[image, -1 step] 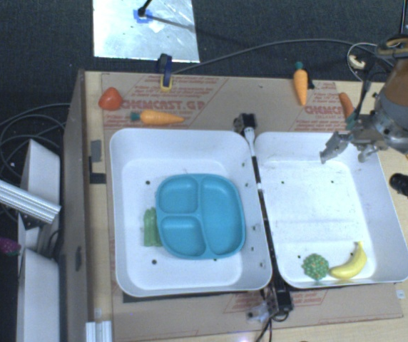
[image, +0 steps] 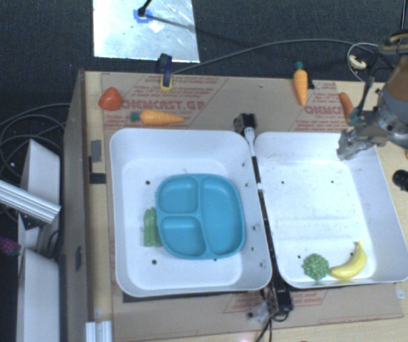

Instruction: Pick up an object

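Your gripper hangs over the far right corner of the right white bin. I cannot tell its state. Bring it to the near right corner, where the yellow plastic banana lies touching the bumpy green ball. Come straight down on the banana's middle. The gripper tip looks blurry.

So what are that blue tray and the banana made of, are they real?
The tray looks like moulded plastic: one even blue, smooth matte surface, rounded compartments. The banana is probably a plastic toy: uniform bright yellow with no spots, though it is too small here to be sure. The bins look like thin white plastic, with rounded corners and a faint sheen.
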`<action>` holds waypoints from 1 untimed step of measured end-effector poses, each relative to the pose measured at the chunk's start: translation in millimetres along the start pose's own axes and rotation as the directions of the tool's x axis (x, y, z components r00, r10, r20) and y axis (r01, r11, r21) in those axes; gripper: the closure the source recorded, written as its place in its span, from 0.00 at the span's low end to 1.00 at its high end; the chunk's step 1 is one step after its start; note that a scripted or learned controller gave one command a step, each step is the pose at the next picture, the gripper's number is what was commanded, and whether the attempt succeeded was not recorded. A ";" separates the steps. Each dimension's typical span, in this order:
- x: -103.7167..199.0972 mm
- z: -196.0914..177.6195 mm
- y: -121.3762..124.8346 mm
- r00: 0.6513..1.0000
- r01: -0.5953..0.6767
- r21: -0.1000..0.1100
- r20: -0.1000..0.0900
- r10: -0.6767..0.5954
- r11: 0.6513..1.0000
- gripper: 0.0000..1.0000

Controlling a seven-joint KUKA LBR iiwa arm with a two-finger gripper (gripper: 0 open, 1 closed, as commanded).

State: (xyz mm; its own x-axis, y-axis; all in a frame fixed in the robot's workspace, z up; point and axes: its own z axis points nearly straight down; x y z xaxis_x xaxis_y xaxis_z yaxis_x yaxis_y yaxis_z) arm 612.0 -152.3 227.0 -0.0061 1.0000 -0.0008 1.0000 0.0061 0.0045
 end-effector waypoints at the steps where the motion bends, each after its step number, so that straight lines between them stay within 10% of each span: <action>1: 45.0 53.6 -44.6 1.000 -0.002 0.005 -0.001 0.002 1.000 1.00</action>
State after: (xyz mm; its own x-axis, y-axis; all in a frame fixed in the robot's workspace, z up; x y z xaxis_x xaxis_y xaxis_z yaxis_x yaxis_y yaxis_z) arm 567.4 -107.7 173.1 -0.0043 1.0000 0.0005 1.0000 0.0043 -0.0008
